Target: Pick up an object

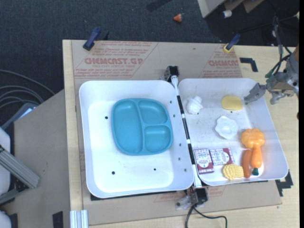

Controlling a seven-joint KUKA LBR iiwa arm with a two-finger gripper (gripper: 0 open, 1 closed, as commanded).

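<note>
- The gripper (266, 90) hangs at the right bin's (280, 146) far right rim, fingers spread, nothing between them.
- Nearest target: the yellow oval piece (232, 102), just left of it; descend straight over it.
- Open floor surrounds that piece; the orange pepper (252, 137) and carrot (255, 156) crowd the near side.

- Tool (271, 90): we record a grey metal body at the view's right edge, with one dark grey, slanted finger (251, 94) showing.
- Cabling: we note thin dark cables beside and above the tool.
- Markings: too blurred for us to read.
</note>
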